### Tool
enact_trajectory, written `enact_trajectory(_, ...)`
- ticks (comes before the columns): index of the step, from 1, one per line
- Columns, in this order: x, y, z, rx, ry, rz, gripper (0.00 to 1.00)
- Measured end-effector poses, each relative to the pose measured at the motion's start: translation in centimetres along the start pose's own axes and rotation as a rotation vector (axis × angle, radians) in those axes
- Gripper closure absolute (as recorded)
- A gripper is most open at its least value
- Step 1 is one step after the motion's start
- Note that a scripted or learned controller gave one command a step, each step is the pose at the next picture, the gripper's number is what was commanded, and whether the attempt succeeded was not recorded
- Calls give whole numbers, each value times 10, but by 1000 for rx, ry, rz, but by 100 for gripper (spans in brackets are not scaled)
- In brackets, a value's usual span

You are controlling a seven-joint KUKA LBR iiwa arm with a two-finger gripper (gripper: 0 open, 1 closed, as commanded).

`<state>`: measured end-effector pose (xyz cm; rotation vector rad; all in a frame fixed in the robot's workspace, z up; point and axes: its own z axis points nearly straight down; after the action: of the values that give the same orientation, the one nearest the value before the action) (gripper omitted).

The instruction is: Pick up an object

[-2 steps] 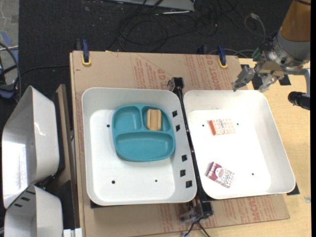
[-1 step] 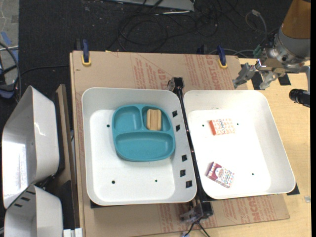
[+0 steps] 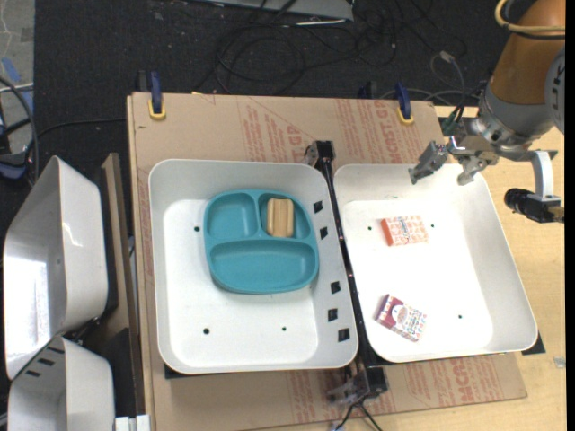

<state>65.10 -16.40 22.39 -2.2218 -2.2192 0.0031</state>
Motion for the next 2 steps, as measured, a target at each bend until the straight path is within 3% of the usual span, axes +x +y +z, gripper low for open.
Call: enact_trajectory(2,-8,-11,109,0,0,1,0)
